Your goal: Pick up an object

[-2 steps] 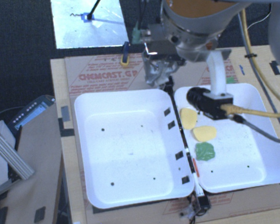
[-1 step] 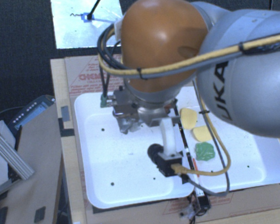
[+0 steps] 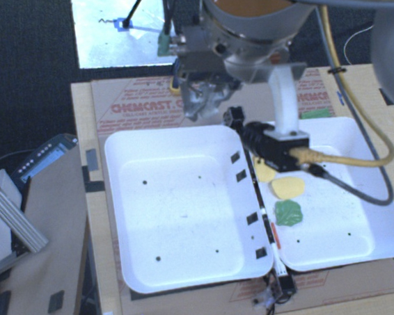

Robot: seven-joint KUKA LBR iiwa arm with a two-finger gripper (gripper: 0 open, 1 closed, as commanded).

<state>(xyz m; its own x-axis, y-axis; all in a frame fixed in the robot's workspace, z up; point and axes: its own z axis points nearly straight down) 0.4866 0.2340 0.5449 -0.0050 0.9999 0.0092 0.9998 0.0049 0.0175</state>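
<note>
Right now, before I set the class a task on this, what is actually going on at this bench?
A grey robot arm reaches in over two shallow white plastic bins. Its gripper hangs above the far edge of the left bin, with nothing seen between its fingers. In the right bin, near the divider, lie a flat pale yellow piece and a small green crumpled lump, side by side, both untouched. No pick has happened yet.
</note>
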